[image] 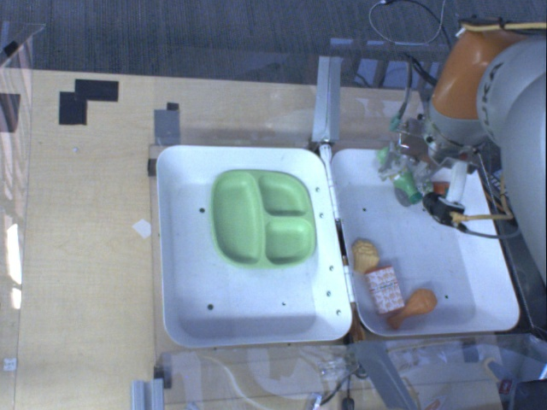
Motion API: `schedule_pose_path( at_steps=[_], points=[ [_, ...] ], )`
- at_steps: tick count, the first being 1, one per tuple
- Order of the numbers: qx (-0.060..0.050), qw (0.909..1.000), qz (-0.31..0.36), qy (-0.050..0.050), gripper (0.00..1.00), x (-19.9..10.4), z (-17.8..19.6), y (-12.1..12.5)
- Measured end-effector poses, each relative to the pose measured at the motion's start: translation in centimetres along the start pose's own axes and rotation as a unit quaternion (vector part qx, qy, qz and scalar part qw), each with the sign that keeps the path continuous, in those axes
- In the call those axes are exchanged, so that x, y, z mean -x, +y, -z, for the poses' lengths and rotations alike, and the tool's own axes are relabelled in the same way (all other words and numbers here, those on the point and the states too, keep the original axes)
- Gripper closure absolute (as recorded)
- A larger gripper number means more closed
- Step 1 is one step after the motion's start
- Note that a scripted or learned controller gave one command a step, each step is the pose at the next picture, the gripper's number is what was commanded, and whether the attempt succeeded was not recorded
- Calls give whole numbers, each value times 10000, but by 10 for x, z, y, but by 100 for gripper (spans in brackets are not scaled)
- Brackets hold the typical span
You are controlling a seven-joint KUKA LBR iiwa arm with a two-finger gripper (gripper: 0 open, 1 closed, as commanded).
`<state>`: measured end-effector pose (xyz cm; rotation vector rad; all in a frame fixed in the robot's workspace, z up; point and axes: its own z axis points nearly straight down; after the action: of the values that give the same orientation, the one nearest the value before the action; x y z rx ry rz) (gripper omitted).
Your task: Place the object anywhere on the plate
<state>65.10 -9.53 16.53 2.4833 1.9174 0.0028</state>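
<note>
Gripper [408, 178] upper right over right bin [479, 314], grip state unclear; toy drumstick [412, 306] lower down, well apart; green plate [261, 217] left.

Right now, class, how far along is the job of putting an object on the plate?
Nothing looks done yet: the green plate in the left bin carries nothing. The end effector sits over the right bin. The toy drumstick, small box and tan piece wait there.

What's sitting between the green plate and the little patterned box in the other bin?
In the camera view, the two bins' adjoining rims separate the green plate from the patterned box, plus bare white bin floor.
</note>
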Motion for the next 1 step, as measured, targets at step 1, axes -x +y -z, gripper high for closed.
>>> schedule_pose_path(
  at_steps=[1],
  points=[
    [5, 9882, 1532, 18, 100, -103, 21, -7]
  ],
)
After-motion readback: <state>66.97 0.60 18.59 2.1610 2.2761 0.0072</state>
